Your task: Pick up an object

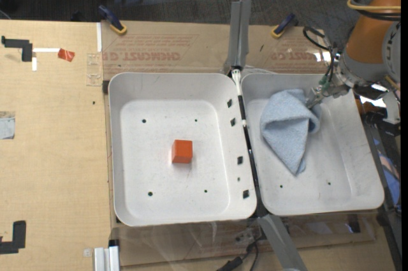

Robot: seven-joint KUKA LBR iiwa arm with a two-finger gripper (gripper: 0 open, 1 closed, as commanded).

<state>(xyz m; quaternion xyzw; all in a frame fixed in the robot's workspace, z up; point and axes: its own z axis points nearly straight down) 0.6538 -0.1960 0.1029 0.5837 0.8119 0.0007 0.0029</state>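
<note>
A light blue cloth (285, 128) lies in the right bin (347, 161), bunched into a wedge that narrows toward the bin's front. Its upper right corner is drawn up to my gripper (317, 99), which is shut on that corner near the bin's back. A dark shadow sits under the raised edge. The grey arm with its orange band (375, 34) reaches in from the right. In the left bin (127, 136) an orange cube (182, 152) rests a little below the middle, far from the gripper.
A grey divider post (240, 34) stands at the back between the two bins. Blue and orange clamps (112, 20) hold the cardboard behind them. A wooden board (51, 148) with black brackets lies to the left. Cables trail on the floor at the top.
</note>
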